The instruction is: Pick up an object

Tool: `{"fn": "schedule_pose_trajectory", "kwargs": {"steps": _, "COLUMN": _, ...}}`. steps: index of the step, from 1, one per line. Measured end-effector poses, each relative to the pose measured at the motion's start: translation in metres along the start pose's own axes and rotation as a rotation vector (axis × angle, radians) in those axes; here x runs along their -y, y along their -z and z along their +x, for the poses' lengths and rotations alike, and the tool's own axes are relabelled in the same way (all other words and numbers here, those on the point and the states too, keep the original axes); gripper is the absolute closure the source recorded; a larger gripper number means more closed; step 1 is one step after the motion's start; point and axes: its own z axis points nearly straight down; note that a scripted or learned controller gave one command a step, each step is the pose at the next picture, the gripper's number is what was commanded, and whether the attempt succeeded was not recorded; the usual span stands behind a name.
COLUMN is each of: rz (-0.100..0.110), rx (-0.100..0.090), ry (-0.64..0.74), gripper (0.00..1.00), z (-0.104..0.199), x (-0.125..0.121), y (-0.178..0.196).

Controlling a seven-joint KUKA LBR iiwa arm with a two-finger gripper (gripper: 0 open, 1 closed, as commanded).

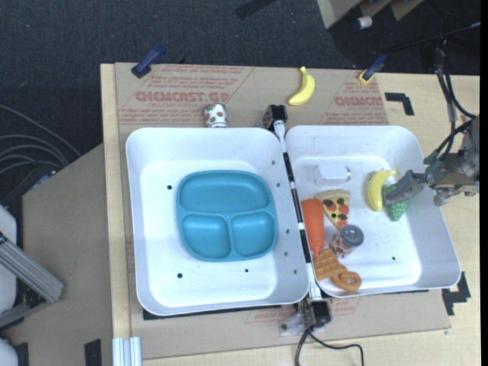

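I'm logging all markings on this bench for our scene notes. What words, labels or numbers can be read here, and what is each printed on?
"CHEMCAST GP": red print on the brown board behind the left bin.
Red print on the board behind the right bin, near the banana: too faint to read.
Small patterned cup: markings too small to read.

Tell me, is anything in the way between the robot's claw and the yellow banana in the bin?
Nothing visible is. The gripper sits right beside the banana in the right bin, with a green piece touching just below. The other toys lie farther left.
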Motion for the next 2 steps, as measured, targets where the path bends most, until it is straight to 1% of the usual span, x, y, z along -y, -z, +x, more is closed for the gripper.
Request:
{"fn": "schedule_pose_trajectory", "kwargs": {"steps": 1, "rz": -0.012, "rx": 0.002, "ry": -0.001, "gripper": 0.0, "z": 0.013, "x": 0.001, "y": -0.152}}
{"fn": "schedule_pose_trajectory", "kwargs": {"steps": 2, "rz": 0.001, "rx": 0.0, "ry": 0.0, "gripper": 0.0, "z": 0.013, "x": -0.028, "y": -0.171}}
